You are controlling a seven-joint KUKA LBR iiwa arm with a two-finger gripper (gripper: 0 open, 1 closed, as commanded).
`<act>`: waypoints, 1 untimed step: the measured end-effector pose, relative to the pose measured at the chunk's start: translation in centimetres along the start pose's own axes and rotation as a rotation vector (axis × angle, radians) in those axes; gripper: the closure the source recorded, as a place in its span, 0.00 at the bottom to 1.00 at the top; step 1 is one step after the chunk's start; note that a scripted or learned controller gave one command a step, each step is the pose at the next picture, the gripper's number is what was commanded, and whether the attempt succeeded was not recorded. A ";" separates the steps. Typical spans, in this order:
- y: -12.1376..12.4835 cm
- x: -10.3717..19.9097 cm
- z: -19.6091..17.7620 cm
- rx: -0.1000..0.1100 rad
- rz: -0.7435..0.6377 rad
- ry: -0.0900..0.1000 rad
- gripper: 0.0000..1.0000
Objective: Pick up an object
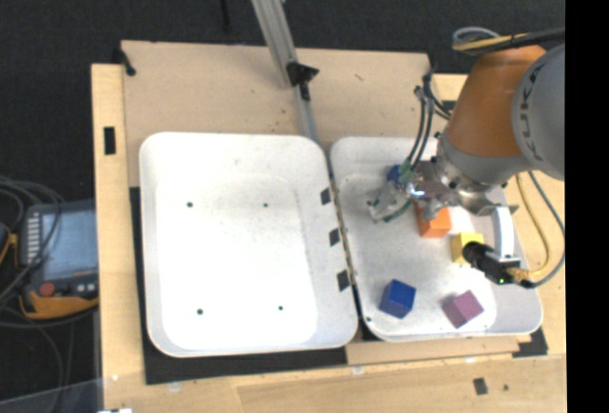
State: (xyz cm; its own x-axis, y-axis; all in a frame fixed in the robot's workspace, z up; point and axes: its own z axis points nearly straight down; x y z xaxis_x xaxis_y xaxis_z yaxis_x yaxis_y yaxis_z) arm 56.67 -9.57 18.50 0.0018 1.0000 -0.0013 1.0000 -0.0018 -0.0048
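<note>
I cannot tell whether the jaws (392, 197) are apart or together as they are hovering low in the right bin (354, 175), just beside the orange block (435, 225). That block is probably light, stiff and flat-sided, best pinched across opposite faces. The arm (495, 116) is reaching in from the right, wrist bent down over the bin.
</note>
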 end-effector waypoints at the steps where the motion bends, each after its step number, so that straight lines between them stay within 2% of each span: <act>1: -0.4 -0.2 4.3 0.000 0.001 0.000 0.00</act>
State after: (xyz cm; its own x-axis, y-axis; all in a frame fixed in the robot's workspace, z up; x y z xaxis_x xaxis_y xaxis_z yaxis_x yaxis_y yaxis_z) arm 56.27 -9.80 14.21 0.0024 1.0000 -0.0010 1.0000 -0.0024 -0.0044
